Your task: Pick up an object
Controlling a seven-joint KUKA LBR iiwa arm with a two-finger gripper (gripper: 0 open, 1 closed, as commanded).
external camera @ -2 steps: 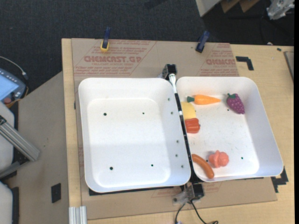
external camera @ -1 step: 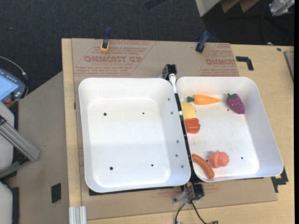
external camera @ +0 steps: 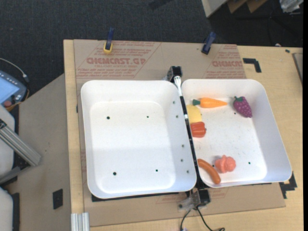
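The right bin holds several toy foods. An orange carrot lies near its far left corner, with a purple grape bunch to its right. A yellow piece and a red pepper sit against the bin's left wall. Near the front, a pink strawberry-like piece rests beside an orange-red sausage.
The left bin stands next to the right one on a cardboard-covered bench. Two clamps grip the bench's far edge. A cable trails off the front.
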